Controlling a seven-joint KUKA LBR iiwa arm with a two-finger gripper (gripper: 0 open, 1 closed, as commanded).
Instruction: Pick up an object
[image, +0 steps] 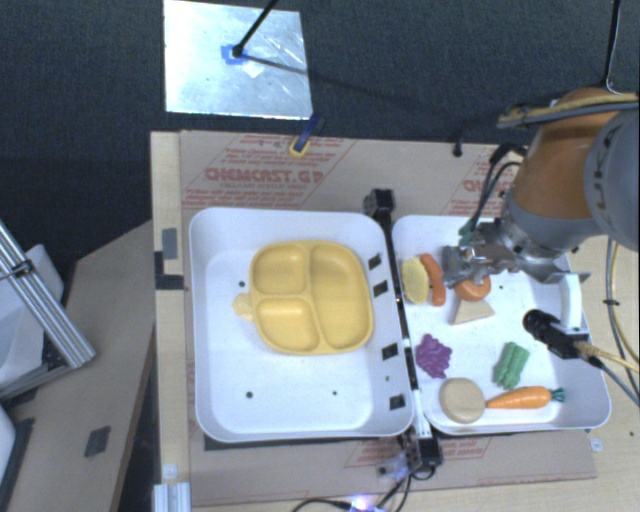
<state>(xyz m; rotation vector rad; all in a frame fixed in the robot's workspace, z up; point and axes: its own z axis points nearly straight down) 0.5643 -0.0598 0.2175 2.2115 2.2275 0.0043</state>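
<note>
Looks like the toy food is all dumped loose in the right bin (598, 400) so the arm can grab whatever. The tool (468, 268) hangs low over the far end, right on top of an orange round piece (474, 289), hot dog (432, 279) just left. Can't tell if it's open or gripping anything.

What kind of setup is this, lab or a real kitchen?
Most likely a robot lab grasping bench, not a kitchen. Two shallow white bins sit on cardboard, the right one scattered with toy food such as a plastic carrot, the left holding a yellow divided plate. The arm's gripper hangs over the toys.
</note>
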